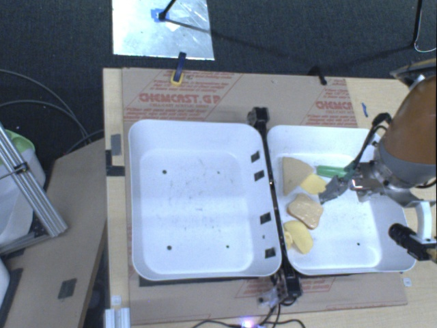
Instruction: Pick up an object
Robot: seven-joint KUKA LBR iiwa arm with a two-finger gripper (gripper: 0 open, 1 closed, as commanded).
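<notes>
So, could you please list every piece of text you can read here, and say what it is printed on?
"CHEMCAST", red, on the cardboard sheet behind the left bin; the word after it is too blurred to read.
"CHEMC...", red and slanted, on the same sheet behind the right bin; the rest is blurred.

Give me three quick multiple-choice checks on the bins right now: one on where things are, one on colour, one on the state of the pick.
1. Which bin holds the objects?
A. left bin
B. right bin
C. both bins

2. What colour is the thin piece by the claw?
A. green
B. red
C. blue

3. Where does the claw stand?
A. over the left bin
B. outside both bins
C. low in the right bin, among the objects

Answers:
1 B: the tan wedge and the yellowish pieces all lie in the right bin.
2 A: the thin piece is green.
3 C: the claw sits beside the yellowish pieces; whether it grips one cannot be told.
</notes>
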